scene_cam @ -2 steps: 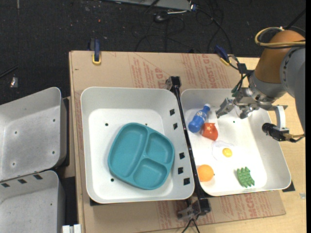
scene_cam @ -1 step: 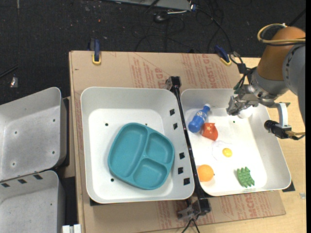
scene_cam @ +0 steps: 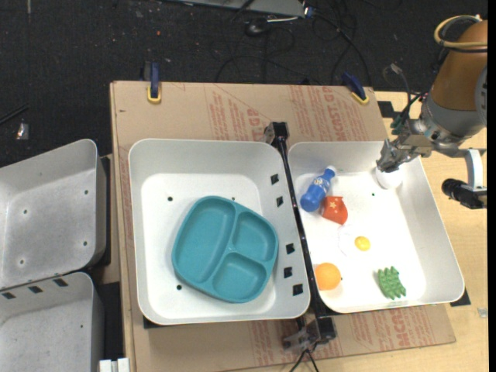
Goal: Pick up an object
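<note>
The right bin [scene_cam: 434, 231] holds a blue bottle with a white cap [scene_cam: 316, 190], a red piece [scene_cam: 334, 208], a white disc with a yellow centre [scene_cam: 357, 243], an orange ball [scene_cam: 328, 276] and a green ridged piece [scene_cam: 391, 283]. My gripper [scene_cam: 391, 161] hangs over the bin's far right corner, away from those items. A small white thing [scene_cam: 386, 179] lies right beneath its tip; I cannot tell whether they touch.
The left bin [scene_cam: 147, 208] carries a teal divided plate [scene_cam: 225, 248]. A black divider with clips [scene_cam: 291, 223] runs between the bins. Grey metal panels [scene_cam: 46, 208] lie off the bench to the left. Blue and yellow clamps [scene_cam: 154, 84] hold the board's far edge.
</note>
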You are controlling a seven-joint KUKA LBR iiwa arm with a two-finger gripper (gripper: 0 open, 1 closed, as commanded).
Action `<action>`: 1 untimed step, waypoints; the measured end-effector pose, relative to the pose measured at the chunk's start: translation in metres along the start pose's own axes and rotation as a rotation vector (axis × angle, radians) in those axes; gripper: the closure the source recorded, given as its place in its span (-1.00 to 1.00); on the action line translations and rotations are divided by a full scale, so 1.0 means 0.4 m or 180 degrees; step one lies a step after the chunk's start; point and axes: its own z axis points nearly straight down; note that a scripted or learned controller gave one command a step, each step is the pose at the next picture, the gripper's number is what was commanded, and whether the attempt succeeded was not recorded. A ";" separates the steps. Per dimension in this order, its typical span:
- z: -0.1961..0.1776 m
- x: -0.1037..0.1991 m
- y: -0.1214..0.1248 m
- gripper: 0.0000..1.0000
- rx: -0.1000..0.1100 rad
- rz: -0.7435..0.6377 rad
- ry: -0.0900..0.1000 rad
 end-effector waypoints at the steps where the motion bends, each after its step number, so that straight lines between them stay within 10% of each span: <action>1: -0.136 -0.001 0.005 1.00 -0.0006 -0.0010 -0.0001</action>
